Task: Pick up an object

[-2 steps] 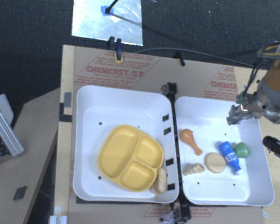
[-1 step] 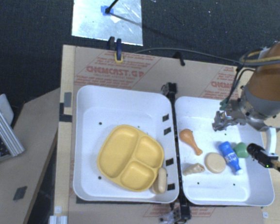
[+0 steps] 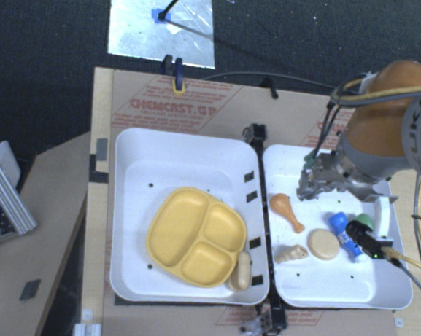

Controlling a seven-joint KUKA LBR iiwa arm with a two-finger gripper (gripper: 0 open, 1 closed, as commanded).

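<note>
One gripper (image 3: 313,181) hangs over the upper part of the right bin (image 3: 390,296), and I cannot tell whether it is open or closed, since the dark metal at the wrist blurs together from this angle; nothing is visibly held. The nearest thing to pick is the orange drumstick toy (image 3: 287,210), lying just below and slightly left of the gripper, its long axis slanting from upper left down to lower right. Further out sit a round tan disc (image 3: 324,244), a small shell-like piece (image 3: 291,253) beside it, and a blue toy (image 3: 342,232) near the right wall, partly under the arm's cables. The drumstick lies close to the divider between the bins, so room on its left is tight, while bare floor opens below and around it. In the left bin (image 3: 131,193) rest a yellow divided plate (image 3: 193,235) and a pale oblong piece (image 3: 242,270) touching its lower right edge, well away from the gripper.
</note>
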